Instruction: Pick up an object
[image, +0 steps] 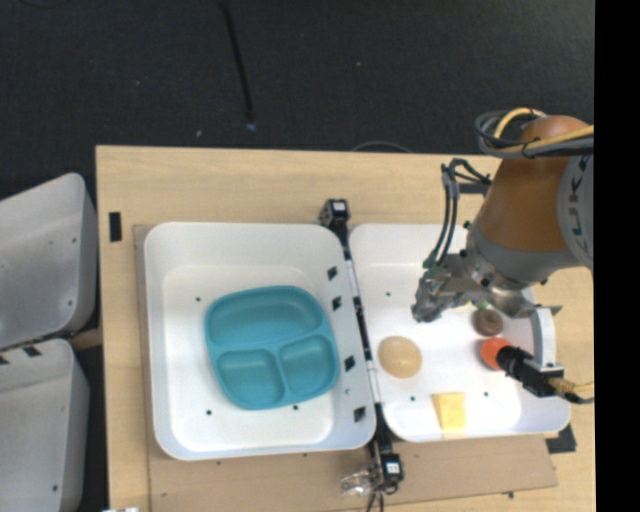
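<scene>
Looks light and soft, so needs a gentle pinch across the round tan piece (400, 357) in the bin (398, 262) by the bench's (250, 185) right edge, near the hand (428, 304), opening impossible to tell.

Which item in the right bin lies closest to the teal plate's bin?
The tan round item; the yellow block and the orange piece lie farther right.

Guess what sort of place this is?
Probably a robotics lab's grasping test cell: a wooden bench with a white left bin and right bin, an arm over the right one, and props inside, a teal divided plate and a yellow block.
</scene>
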